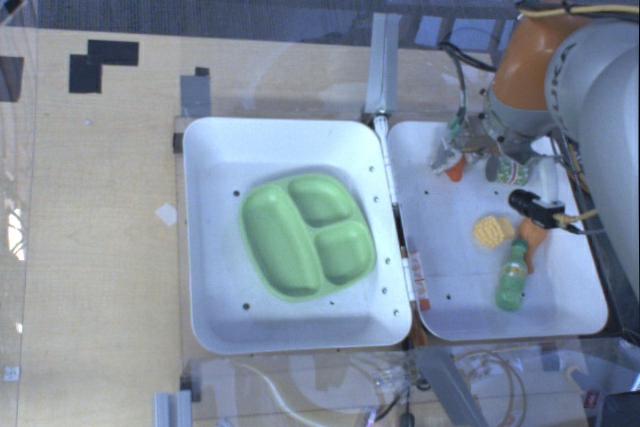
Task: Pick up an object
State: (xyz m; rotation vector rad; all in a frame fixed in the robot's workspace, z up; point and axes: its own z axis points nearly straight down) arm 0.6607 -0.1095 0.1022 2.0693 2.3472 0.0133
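My gripper reaches down into the back left part of the right bin, under the grey wrist with its orange band. A small orange-red piece lies right at the gripper's tip; whether it is gripped is unclear. A yellow ridged round thing lies mid-bin. A green bottle lies toward the front right, with an orange carrot-like thing at its top end.
The left bin holds a green divided plate with three compartments. A metal divider post stands between the bins at the back. The big grey arm covers the right bin's right edge.
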